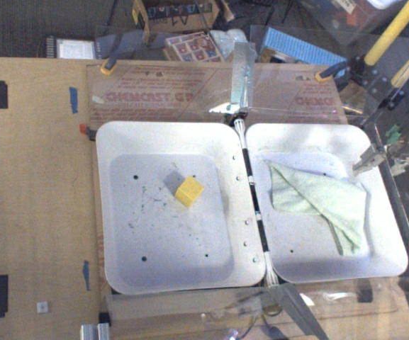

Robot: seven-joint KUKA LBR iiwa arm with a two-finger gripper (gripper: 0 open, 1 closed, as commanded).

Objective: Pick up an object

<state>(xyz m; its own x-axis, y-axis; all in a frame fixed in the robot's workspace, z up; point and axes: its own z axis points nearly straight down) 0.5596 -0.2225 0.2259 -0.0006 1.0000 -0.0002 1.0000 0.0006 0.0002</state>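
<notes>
From the camera above, a small yellow cube-shaped block (189,191) lies near the middle of the left shallow white plastic bin (119,144). A crumpled pale green cloth (321,200) lies in the right white bin (388,261). The end effector (368,163) hovers at that bin's upper right edge, just beside the cloth's corner, well apart from the block; whether it is wide or narrow I cannot tell.

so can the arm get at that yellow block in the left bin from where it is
Probably yes: the yellow block sits alone on the left bin floor, nothing over it. The pincer is at the right bin's far edge.
</notes>
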